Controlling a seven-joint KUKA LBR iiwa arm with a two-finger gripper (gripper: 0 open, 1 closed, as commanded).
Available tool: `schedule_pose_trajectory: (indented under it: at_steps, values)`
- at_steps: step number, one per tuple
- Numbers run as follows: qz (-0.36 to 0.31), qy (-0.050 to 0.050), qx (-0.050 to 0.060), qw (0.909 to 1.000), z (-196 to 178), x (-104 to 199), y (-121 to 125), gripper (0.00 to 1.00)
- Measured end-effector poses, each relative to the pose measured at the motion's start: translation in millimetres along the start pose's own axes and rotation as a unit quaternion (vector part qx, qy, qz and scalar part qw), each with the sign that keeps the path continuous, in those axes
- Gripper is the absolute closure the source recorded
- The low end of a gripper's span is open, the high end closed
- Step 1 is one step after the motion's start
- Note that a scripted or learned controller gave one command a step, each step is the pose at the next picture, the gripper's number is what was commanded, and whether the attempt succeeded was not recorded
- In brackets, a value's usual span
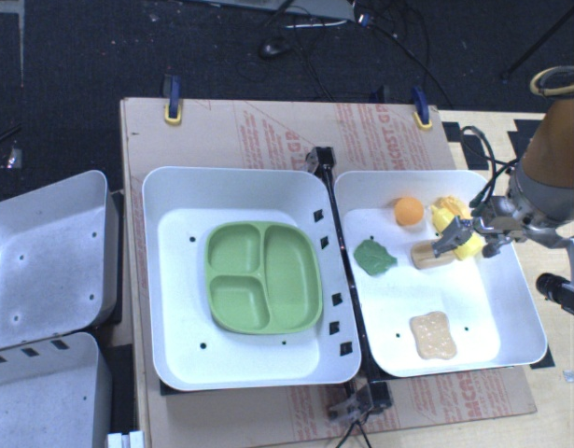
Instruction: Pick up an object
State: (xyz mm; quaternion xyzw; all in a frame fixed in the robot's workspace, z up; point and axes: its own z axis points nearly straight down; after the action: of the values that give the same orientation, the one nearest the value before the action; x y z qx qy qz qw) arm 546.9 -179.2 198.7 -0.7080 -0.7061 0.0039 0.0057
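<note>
- Arm (548,157): grey with an orange band, entering from the right; the frame edge cuts off its upper part, and cables trail beside it.
- Gripper (459,236): low over the upper right of the right bin (511,343), among the yellow pieces. Whether its jaws stand wide, narrow or closed on anything cannot be told, since dark metal parts overlap the objects there.
- Yellow object (447,215): partly hidden by the gripper; its shape is hard to make out, and it may be more than one piece.
- Tan block (427,256): just beside the gripper, its right end covered by it.
- Orange ball (409,212): near the bin's back wall, just left of the yellow object.
- Green leafy piece (373,258): left part of the right bin, apart from the others.
- Beige flat piece (433,335): front of the right bin, well apart from the gripper.
- Green divided tray (264,278): three compartments, centred in the left bin (165,250).
- Tabletop (240,133): cardboard sheet with red printing, reversed and partly covered, not readable; blue-and-yellow clamps (174,101) at its back edge.
</note>
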Motion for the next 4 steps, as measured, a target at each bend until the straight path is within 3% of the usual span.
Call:
schedule_pose_trajectory:
  at_steps: [1,3,4]
  values:
    - [-0.002,-0.001,-0.007,1.0000,-7,0,3,0.00]
    - [-0.001,-0.001,-0.004,1.0000,83,3,-7,0.00]
    - [-0.001,-0.001,-0.006,1.0000,108,3,-7,0.00]
